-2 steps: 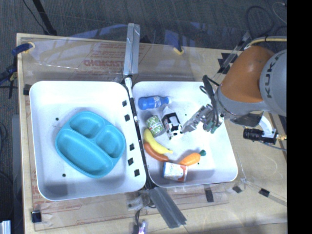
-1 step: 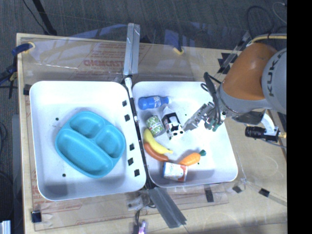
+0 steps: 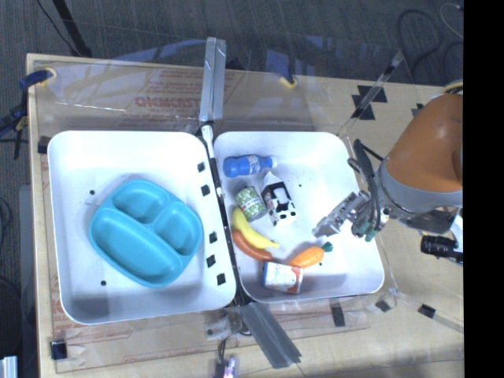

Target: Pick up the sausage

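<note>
The sausage (image 3: 250, 247) is a curved orange-red piece in the right bin (image 3: 315, 144), lying low on the left side, tucked against the underside of a yellow banana (image 3: 250, 229). My gripper (image 3: 329, 224) hangs over the right part of the same bin, to the right of the sausage and just above the green top of a carrot (image 3: 305, 257). Nothing shows in its grasp. The grey arm with its orange band (image 3: 429, 144) comes in from the right.
The right bin also holds a blue bottle (image 3: 248, 165), a green can (image 3: 250, 201), a black-and-white cow toy (image 3: 278, 201) and a small carton (image 3: 282, 277). The left bin (image 3: 71, 164) holds a blue divided plate (image 3: 146, 231).
</note>
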{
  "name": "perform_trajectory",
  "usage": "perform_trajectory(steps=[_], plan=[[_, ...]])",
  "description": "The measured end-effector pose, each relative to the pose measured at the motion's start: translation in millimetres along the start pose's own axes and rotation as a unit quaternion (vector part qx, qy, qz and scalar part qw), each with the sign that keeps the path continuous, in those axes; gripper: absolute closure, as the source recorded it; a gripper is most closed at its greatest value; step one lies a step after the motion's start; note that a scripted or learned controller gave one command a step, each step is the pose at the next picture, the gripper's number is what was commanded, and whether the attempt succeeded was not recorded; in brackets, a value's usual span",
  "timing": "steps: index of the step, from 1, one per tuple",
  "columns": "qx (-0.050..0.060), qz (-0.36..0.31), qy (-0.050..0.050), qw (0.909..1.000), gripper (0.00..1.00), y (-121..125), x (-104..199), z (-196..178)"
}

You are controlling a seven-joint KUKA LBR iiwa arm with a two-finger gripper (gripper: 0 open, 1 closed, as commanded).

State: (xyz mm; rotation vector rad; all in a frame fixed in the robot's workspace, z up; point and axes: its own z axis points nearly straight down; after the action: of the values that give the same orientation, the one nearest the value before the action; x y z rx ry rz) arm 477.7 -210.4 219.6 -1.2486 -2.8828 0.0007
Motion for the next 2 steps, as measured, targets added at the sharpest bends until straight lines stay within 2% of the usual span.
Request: perform_trajectory(steps=[1, 2], plan=[[0.000, -0.002, -0.001, 1.0000, 1.00, 1, -1, -10], [0.000, -0.094, 0.001, 0.9956, 1.00, 13, -11, 45]])
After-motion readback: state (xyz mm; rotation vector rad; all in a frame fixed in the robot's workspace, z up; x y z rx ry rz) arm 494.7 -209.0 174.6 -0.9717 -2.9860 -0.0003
